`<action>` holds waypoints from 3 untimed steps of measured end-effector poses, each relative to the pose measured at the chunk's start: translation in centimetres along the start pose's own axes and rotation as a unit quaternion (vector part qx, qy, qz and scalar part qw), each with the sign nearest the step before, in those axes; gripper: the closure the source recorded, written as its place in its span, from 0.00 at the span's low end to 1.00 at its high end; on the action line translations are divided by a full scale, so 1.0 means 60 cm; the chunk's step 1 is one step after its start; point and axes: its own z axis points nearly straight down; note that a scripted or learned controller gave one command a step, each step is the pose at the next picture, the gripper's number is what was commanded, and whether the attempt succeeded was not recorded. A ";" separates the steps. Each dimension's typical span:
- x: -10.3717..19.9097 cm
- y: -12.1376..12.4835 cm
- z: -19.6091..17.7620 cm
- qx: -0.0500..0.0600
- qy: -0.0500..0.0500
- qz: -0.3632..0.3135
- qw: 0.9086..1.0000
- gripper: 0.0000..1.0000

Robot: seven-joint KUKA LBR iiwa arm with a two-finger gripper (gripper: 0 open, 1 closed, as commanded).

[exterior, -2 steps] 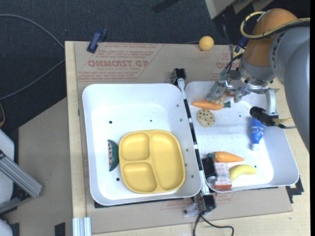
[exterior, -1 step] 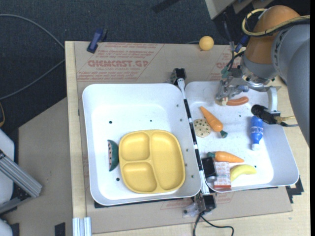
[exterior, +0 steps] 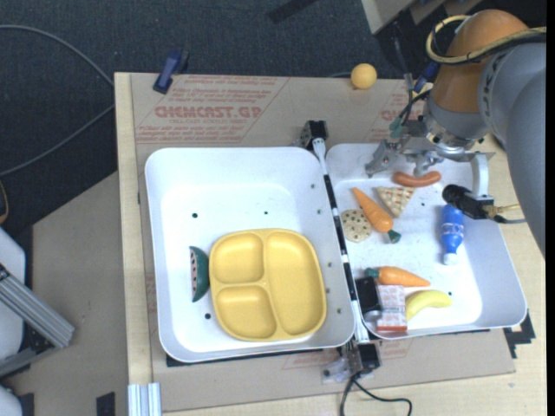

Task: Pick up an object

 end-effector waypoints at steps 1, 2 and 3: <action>-0.039 -0.012 0.068 0.003 0.002 0.001 1.000 0.00; -0.038 -0.009 0.048 0.002 0.000 0.000 1.000 1.00; 0.064 -0.110 -0.102 0.001 0.002 0.000 1.000 1.00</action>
